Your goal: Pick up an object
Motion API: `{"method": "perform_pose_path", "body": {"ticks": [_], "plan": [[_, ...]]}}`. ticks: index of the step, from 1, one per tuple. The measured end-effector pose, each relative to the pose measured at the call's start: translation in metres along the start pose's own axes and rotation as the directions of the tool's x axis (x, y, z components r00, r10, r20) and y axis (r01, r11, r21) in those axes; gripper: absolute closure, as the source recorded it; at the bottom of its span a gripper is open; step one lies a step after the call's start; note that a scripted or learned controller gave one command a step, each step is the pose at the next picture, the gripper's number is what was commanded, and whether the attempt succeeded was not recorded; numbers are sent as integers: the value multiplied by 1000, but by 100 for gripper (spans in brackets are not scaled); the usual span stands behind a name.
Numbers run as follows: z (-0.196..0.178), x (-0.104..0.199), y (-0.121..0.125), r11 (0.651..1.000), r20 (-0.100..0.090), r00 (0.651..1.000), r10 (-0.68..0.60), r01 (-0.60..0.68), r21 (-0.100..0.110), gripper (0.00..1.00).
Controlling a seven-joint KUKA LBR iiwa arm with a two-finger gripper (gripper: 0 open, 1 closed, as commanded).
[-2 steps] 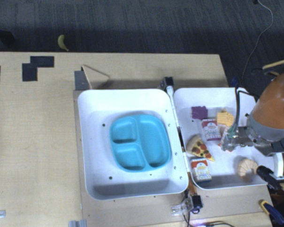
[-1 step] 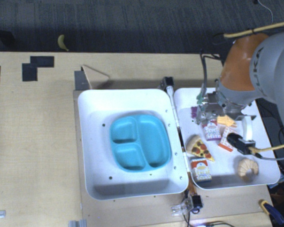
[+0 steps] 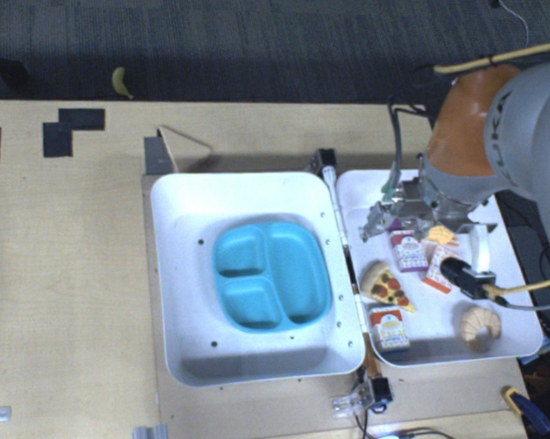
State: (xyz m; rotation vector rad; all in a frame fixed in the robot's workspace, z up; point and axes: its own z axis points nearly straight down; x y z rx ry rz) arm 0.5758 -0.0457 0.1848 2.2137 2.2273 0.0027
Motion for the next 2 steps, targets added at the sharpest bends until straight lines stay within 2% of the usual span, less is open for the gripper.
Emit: {"method": "perform_pose_path", "body": {"ticks": [1,2], "plan": [[87,-36,-24,1000,2,1000,1,-1,-10,0],[76,-37,-22,1000,5,1000,-1,1,-16,100]]}}
